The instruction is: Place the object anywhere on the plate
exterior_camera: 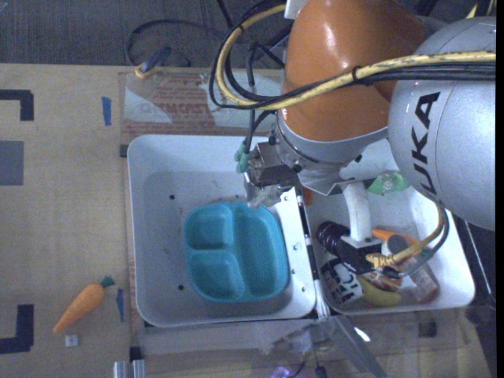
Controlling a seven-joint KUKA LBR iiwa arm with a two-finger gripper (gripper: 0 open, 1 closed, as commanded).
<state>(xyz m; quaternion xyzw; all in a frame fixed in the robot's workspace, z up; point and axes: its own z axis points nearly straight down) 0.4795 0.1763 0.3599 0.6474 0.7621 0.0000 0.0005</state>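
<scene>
Pincer (260,186) above the far edge of the blue plate (235,252) in the left bin (150,235).
Whether the pincer is apart or together cannot be told. A small teal item (242,157) sits beside the wrist. The right bin (461,286) holds assorted objects. A toy carrot (79,305) lies on the bench (55,211) near its front left corner.

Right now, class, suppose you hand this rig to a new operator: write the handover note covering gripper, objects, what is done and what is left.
Gripper: over the top edge of the blue plate in the left bin; grip state unclear.
Objects: mixed items piled in the right bin; a toy carrot lies on the bench outside the bins.
Done: nothing rests on the plate.
Left: put one object on the plate.
</scene>
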